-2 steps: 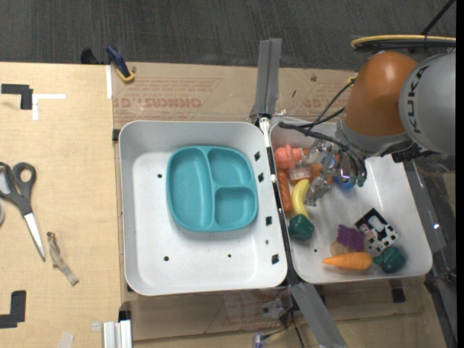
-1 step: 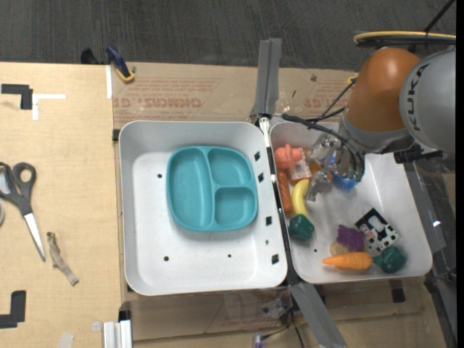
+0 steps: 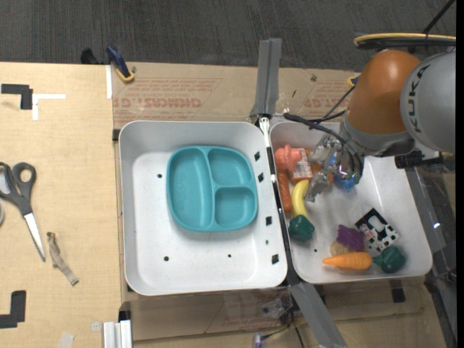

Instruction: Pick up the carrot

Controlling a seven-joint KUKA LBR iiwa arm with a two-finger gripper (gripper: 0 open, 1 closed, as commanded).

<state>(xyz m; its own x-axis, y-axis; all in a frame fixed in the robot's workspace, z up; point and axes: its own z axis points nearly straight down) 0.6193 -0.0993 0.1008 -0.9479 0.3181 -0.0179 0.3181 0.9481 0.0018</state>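
1. Scissors [image 3: 22, 201] lie on the bench at far left.
2. Left bin [image 3: 145, 267] holds a teal divided plate [image 3: 212, 188].
3. Right bin [image 3: 406, 216]: a banana [image 3: 299, 198] beside a green toy [image 3: 301, 228] along its left wall.
4. Gripper [image 3: 319, 185] hangs just beside the banana; how far it is open cannot be told.
5. Carrot [image 3: 347, 262] lies near the front wall, below a purple toy [image 3: 351, 237], apart from the gripper.

Carrot [image 3: 348, 262] open above, crowded by purple toy [image 3: 351, 236] and green toy [image 3: 391, 259].
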